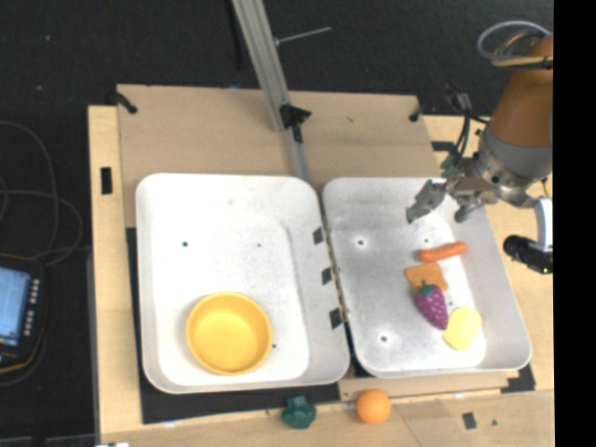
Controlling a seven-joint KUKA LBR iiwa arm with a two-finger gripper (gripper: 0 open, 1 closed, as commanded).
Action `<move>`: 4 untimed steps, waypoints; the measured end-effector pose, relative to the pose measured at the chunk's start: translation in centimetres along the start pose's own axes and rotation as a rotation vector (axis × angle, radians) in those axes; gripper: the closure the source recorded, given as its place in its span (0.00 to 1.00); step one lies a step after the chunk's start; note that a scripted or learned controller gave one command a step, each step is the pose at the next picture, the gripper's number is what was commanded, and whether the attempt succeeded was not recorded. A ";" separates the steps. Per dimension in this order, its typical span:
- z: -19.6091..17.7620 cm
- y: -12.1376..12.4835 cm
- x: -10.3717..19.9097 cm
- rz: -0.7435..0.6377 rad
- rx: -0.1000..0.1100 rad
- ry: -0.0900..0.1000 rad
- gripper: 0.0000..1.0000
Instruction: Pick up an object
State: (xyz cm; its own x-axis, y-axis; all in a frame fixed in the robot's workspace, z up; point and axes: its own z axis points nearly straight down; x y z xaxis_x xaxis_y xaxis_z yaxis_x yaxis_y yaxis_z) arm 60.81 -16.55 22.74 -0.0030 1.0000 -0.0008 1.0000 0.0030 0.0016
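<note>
Light falls evenly and fairly brightly from overhead, so the two white bins (233, 250) look pale and nearly washed out, while the dark floor (56, 45) around the bench (354, 124) sinks into near black. Shadows are soft and short, with only a faint one under the yellow bowl (229, 332). The picture is low in resolution and slightly soft, so small items blur at their edges.

Smooth matt white plastic bins (233, 203)

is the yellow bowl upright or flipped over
Upright: the yellow bowl in the left bin shows its open hollow and rim facing up, with nothing visible inside.
</note>
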 end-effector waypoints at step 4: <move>12.0 -0.5 -1.2 0.003 -0.012 -0.005 0.00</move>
State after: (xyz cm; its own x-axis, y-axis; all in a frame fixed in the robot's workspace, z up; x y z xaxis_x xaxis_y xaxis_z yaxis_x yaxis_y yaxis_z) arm 60.34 -17.74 10.71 -0.0002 1.0000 -0.0059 0.9999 0.0002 0.0133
